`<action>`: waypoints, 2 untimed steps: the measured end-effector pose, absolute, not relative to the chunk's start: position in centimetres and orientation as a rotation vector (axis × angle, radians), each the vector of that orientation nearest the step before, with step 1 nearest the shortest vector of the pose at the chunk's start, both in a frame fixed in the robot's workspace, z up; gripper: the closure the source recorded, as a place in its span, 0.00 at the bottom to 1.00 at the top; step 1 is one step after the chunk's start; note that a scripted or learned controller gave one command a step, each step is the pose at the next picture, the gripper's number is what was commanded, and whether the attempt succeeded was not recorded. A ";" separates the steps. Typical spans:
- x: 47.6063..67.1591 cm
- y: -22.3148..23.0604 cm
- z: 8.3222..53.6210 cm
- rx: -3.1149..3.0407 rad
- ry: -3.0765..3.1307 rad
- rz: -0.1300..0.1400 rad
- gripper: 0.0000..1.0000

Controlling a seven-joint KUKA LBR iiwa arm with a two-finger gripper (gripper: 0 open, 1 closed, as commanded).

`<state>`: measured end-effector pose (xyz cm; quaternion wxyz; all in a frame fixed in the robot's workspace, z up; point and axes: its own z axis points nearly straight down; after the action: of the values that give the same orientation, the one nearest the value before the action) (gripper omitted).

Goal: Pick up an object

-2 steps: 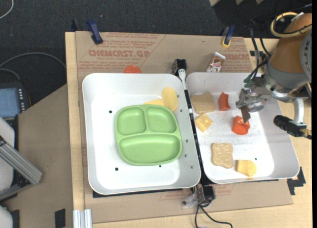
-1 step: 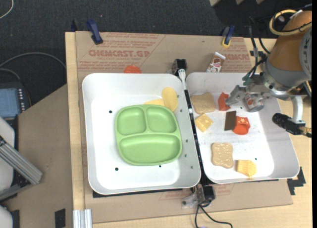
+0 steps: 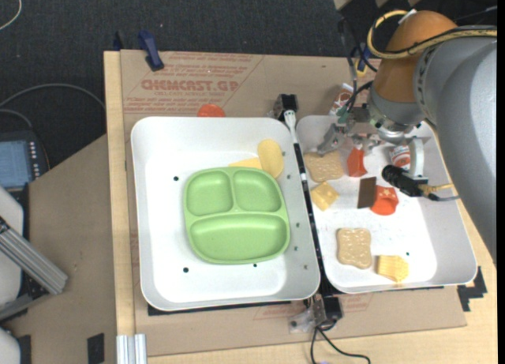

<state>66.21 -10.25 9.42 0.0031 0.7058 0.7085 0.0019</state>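
The gripper (image 3: 357, 143) hangs over the right bin (image 3: 442, 264) at its 12 o'clock side (I cannot tell how it stands); a red piece (image 3: 357, 162) lies just under it.

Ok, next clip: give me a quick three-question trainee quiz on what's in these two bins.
1. True or false: the green divided plate lies in the left bin.
2. Which item lies nearest the front edge of the right bin?
A. the yellow wedge
B. the brown block
C. the red-orange piece
3. Fill in: the pale yellow potato-shaped piece sits just beyond the plate's far ___ corner.

Key: 1 true. 2 A. 3 right; it rests against the plate's rim, close to the divide between the bins. The gripper is above the far end of the right bin.
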 end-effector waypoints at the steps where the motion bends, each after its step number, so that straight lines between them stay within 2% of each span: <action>1: 66.0 -10.4 10.6 2.215 2.219 0.004 1.00; 2: 61.1 -18.6 15.4 2.229 2.213 -0.003 1.00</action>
<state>61.13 -18.57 15.38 0.0005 0.7096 0.7046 -0.0011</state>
